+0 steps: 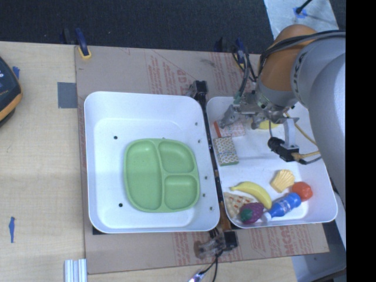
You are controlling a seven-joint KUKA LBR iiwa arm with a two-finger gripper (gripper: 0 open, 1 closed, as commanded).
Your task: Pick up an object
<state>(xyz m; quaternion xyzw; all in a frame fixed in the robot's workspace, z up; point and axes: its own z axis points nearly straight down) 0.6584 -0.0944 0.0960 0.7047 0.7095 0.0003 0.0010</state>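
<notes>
My gripper [245, 114] hangs low over the far end of the right bin [317, 216], under the orange-banded wrist. Just in front of it, by the bin's left wall, lies a small speckled green-and-pink block [226, 151]. At the bin's near end sit a banana [254, 191], a waffle piece [236, 204], a purple grape bunch [252, 213], a blue bottle [285, 205], a red tomato [302, 190] and a yellow shell-shaped piece [282, 180]. I see nothing held in the gripper.
The left bin [100, 157] holds a green divided plate [160, 174]. A bare strip of the right bin's floor lies between the gripper and the cluster of toys. A yellow-and-black device [7, 90] sits at the bench's far left edge.
</notes>
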